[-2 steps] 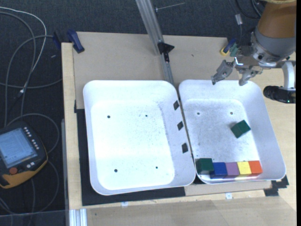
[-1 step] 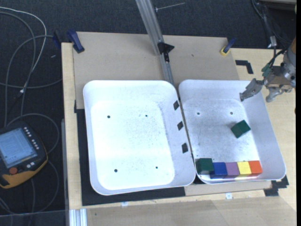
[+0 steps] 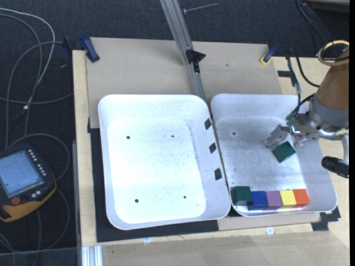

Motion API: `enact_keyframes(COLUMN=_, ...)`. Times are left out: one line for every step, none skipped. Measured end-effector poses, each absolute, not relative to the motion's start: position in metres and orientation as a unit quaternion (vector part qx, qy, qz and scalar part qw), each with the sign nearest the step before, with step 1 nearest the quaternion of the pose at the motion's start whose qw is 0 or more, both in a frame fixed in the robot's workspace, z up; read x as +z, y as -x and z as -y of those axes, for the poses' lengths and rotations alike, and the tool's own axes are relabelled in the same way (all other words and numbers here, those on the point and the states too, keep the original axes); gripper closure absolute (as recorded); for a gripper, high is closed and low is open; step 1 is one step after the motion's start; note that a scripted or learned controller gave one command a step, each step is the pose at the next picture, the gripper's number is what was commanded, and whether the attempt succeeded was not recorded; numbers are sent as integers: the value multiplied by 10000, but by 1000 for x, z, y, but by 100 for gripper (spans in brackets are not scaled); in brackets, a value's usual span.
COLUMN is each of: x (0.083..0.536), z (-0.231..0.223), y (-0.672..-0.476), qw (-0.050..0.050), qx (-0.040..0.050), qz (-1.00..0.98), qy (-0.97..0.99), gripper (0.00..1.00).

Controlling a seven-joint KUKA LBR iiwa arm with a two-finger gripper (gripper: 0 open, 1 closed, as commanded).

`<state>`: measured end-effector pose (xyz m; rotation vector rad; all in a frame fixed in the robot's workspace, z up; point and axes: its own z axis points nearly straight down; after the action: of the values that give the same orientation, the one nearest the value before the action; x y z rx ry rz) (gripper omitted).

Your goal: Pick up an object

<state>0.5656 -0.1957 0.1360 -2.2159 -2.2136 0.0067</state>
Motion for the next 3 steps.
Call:
enact_keyframes(x=99, z=187, y=-567, qw=9, qx=3, qz=7073, qy=7069, gripper=0)
enact_keyframes(x=100, z=170, y=-543, qw=20, qx=4, qz=7072, qy=7070, gripper=0)
enact_keyframes(x=110, z=170, y=-545, qw=0, qx=-11, qz=7073, qy=7069, gripper=100)
